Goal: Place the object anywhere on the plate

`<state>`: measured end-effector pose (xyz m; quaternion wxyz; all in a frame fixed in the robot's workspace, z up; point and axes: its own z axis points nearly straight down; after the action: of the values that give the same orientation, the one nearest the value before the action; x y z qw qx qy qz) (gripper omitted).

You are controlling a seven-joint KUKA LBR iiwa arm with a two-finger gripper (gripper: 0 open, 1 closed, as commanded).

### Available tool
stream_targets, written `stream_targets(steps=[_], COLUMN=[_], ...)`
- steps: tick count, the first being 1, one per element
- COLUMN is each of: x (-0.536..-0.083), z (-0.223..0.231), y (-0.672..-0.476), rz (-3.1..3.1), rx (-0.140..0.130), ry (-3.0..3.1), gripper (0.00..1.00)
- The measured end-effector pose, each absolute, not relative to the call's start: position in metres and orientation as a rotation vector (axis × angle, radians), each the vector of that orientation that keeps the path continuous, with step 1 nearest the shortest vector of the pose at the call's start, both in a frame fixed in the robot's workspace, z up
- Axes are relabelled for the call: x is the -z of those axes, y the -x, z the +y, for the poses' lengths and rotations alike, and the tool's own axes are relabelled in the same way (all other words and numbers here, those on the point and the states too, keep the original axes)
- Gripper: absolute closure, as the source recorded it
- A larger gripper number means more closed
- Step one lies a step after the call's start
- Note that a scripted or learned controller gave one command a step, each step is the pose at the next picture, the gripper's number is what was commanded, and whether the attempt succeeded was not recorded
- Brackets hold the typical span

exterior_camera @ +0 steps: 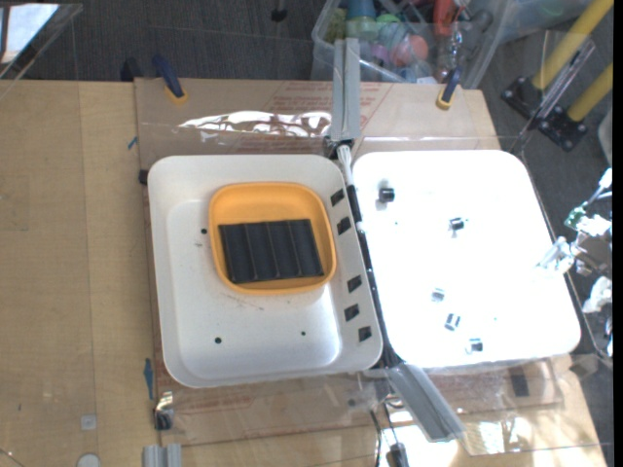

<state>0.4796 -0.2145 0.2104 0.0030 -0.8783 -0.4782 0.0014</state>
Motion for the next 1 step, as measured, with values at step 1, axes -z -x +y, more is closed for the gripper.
stream_targets(steps=[1], x=[-0.2104], z=[-0.2145], y=[-0.4796], rz=[-1.499], rx=[-0.005], ry=[2.754], gripper=[0.00])
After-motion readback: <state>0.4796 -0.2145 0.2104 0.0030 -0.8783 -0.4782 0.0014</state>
